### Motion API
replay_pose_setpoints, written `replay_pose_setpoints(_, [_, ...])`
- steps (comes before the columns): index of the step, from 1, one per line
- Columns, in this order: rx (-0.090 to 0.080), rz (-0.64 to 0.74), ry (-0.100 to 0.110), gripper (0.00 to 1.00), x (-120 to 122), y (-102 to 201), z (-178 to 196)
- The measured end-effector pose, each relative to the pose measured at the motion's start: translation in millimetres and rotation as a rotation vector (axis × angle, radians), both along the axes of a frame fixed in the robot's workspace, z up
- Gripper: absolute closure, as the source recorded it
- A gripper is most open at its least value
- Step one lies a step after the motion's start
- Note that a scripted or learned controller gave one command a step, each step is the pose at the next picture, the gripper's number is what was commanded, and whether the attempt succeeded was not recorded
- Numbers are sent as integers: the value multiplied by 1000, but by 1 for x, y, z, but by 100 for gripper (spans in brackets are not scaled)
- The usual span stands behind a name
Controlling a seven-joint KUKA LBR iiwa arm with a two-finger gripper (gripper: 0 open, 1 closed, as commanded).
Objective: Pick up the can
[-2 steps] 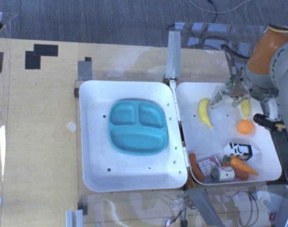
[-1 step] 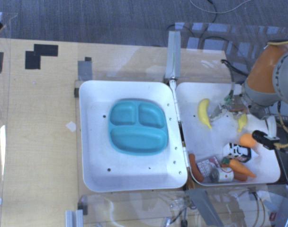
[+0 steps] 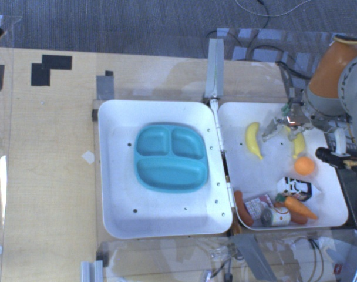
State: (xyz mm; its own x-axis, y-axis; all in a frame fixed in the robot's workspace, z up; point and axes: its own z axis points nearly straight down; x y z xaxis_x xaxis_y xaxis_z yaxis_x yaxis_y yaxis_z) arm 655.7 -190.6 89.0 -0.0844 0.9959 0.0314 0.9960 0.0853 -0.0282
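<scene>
The can (image 3: 273, 217) lay on its side at the near edge of the right bin (image 3: 343, 216), beside a carrot (image 3: 299, 207); the gripper (image 3: 287, 124) hung far away, fingers apart and empty; nothing was picked up yet.

can (image 3: 275, 217) hemmed by carrot (image 3: 300, 207), sausage (image 3: 243, 209) and bin wall (image 3: 284, 227), open above

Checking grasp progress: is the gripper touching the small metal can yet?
Apart. Camera view shows the gripper at the bin's far end, the small metal can lying near its front wall.
</scene>
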Motion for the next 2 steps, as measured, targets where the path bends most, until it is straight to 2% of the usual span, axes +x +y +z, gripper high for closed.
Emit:
replay_pose_setpoints(1, [-30, 32, -41, 0, -44, 47, 142])
replay_pose_setpoints(2, [-26, 195, -38, 0, -94, 92, 63])
